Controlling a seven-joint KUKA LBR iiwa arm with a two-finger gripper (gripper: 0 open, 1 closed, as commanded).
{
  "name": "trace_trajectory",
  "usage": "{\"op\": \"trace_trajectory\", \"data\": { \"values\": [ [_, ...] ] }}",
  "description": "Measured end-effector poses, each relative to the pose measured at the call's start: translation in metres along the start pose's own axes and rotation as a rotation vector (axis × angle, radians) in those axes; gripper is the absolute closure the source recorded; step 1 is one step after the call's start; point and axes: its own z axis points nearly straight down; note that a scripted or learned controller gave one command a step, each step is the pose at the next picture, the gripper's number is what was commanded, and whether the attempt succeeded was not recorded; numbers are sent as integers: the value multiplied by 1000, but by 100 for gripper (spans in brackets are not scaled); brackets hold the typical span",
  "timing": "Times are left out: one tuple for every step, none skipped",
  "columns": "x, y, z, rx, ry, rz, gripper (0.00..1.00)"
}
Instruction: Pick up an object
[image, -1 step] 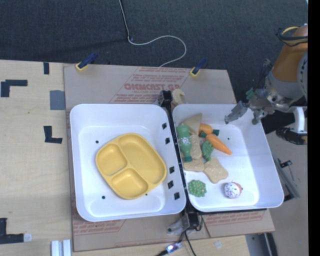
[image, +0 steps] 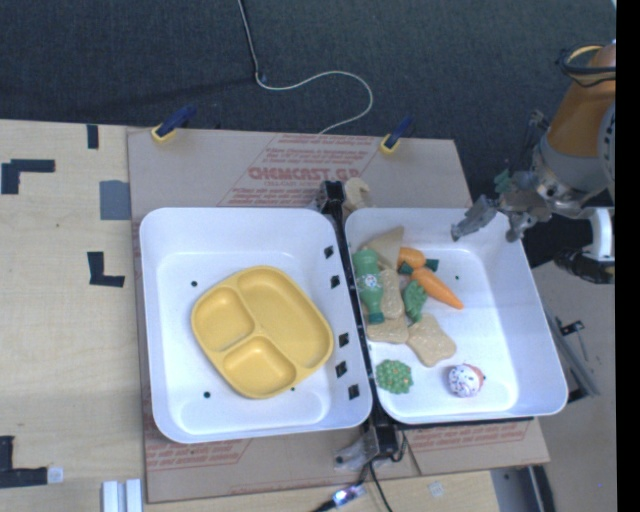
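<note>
White bins: 2 shallow bins sit side by side on a cardboard sheet (image: 290, 175) laid over the desk (image: 60, 300). The left bin (image: 170, 240) holds a yellow divided tray (image: 262, 330).
Toys: the right bin (image: 520, 330) holds the pickable things, a carrot (image: 436, 287), green pieces, tan flat pieces (image: 430, 343), a green bumpy ball (image: 394, 376) and a red-and-white ball (image: 464, 380).
Gripper: the gripper (image: 492, 219) hangs over the right bin's far right corner, apart from every toy; the fingers look spread and carry nothing.
Risk, clutter: most toys lie touching or overlapping near the bin's left wall, so a descent there could pinch 2 at once or nudge one aside and come up bare.
Risk, rolling: the 2 balls lie apart from the heap but may roll away from closing fingers.
Risk, wall: a grasp close to the centre divider could strike the rim.
Surroundings: pale wood desk with dark tape marks, 2 clamps at the cardboard's far edge, a white cable (image: 320, 85) on dark carpet.
</note>
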Motion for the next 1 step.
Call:
{"op": "trace_trajectory", "data": {
  "values": [
    [-2,-8,62,6,0,0,0]
  ]
}}
